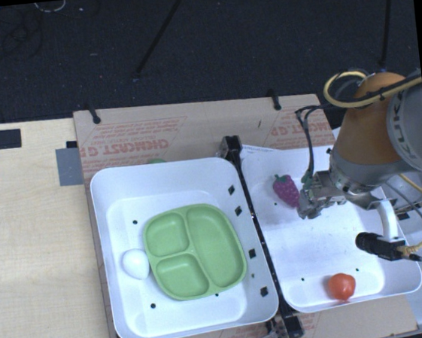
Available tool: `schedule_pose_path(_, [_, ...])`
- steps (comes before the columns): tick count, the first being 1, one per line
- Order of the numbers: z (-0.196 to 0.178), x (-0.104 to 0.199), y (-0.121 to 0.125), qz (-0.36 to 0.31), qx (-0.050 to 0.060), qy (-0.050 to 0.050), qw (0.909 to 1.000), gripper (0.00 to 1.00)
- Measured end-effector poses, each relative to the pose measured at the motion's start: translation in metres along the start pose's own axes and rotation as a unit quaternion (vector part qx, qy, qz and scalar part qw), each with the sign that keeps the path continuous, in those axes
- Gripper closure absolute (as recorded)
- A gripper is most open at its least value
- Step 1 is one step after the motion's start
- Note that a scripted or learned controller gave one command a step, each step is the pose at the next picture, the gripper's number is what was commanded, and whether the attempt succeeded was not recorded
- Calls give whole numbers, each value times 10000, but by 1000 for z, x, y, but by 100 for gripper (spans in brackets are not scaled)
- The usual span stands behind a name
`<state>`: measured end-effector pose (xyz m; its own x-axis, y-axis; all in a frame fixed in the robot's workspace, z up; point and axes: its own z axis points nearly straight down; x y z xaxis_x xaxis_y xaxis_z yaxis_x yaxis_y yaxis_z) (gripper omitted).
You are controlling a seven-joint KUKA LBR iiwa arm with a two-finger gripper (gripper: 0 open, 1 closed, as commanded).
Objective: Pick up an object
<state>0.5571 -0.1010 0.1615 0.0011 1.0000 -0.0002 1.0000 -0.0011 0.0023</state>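
The gripper (311, 204) is seen low in the right bin (376, 289), just beside purple grapes (286, 189); its grasp cannot be told; the arm (370, 139) is bent in from the right.

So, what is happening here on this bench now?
A grey robot arm with an orange band reaches into the right white bin. Its gripper hangs beside a purple grape-like toy. A red tomato-like ball lies nearer the front. The left white bin holds a green divided plate and a white egg.
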Motion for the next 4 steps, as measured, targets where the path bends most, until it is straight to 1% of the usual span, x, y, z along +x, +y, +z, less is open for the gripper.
schedule_pose_path(1, [-55, 7, 8, -11, -6, 1, 10000, 100])
schedule_pose_path(2, [-63, 6, 8, -6, 19, 4, 10000, 100])
schedule_pose_path(3, [-56, 55, 10, -16, 29, 8, 10000, 100])
schedule_pose_path(4, [-48, 104, 1, -25, 37, 11, 10000, 100])
